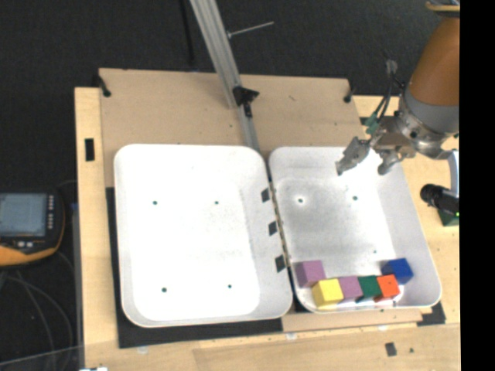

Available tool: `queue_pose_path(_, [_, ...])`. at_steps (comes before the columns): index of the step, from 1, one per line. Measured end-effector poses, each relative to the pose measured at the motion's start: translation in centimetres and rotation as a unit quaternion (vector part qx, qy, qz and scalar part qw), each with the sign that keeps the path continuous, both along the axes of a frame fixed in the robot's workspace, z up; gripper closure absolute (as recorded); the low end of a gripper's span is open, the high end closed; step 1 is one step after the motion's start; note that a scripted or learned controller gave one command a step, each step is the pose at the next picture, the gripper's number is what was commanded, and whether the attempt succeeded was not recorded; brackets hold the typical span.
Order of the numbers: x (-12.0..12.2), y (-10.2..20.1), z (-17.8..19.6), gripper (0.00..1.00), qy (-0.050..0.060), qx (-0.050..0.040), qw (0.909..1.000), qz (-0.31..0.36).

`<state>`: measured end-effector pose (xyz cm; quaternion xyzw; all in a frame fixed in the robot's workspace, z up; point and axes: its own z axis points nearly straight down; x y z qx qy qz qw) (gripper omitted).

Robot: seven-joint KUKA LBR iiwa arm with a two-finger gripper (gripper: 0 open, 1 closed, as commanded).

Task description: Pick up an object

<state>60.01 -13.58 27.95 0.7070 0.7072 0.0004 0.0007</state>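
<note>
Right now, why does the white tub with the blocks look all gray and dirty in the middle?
In the camera view, the right bin has a grayish, speckled patch across its floor, under the pincer; whether shadow or scuffing, I cannot tell. The left bin looks evenly bright, almost washed out.

Robotics lab or test cell. Evidence: plywood bench (224, 99) carrying two shallow white bins (193, 230) side by side, an aluminium mast (220, 45) rising from the bench, dark floor, loose cables, and what looks like a handheld control pendant (27, 222) at the left edge.
</note>
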Motion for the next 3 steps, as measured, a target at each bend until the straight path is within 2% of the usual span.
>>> queue_pose_path(1, [-6.1, 1.4, -9.6, 0.00, 0.005, 0.0011, 1.0000, -0.001])
queue_pose_path(2, [-5.7, 1.1, -8.0, 1.00, -0.001, -0.0005, 1.0000, -0.005])
queue_pose_path(3, [-6.9, -1.0, -9.5, 1.00, 0.001, -0.0007, 1.0000, -0.001])
